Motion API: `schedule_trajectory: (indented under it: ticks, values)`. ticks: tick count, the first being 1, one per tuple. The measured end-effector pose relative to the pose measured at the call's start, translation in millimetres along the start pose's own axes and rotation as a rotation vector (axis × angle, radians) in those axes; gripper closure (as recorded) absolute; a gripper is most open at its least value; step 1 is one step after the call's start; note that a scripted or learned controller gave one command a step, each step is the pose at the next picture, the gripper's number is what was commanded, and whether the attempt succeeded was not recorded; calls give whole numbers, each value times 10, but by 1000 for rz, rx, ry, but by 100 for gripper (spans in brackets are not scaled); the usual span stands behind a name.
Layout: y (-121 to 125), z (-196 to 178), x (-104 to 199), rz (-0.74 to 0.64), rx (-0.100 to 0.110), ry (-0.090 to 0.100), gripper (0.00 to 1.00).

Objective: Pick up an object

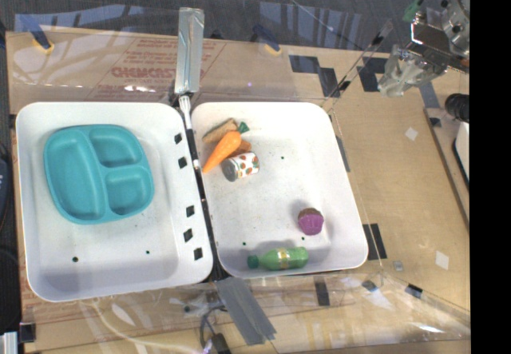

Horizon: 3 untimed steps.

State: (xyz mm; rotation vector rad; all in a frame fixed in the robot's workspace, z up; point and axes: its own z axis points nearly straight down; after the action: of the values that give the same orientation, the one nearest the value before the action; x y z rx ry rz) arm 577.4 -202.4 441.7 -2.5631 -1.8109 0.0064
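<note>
I cannot tell how the jaws of the gripper [397, 77] stand, parked beyond the right white bin [339, 184], so I would descend over the isolated round purple object [310, 221] near its front.

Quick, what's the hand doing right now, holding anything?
Hand: up past the right white bin's far right corner, above the bench, nothing visible between its fingers; open or shut cannot be told.
</note>
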Motion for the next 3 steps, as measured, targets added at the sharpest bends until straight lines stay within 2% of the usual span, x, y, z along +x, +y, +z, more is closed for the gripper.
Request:
schedule_trajectory:
  ticks: [1, 2, 3]
  values:
    - [-953, 1470, 594, 221, 6, 0, 100]
    - [-1015, 1171, -141, 328, -6, 1, 100]
    - [-306, 2088, 666, 509, 7, -1, 100]
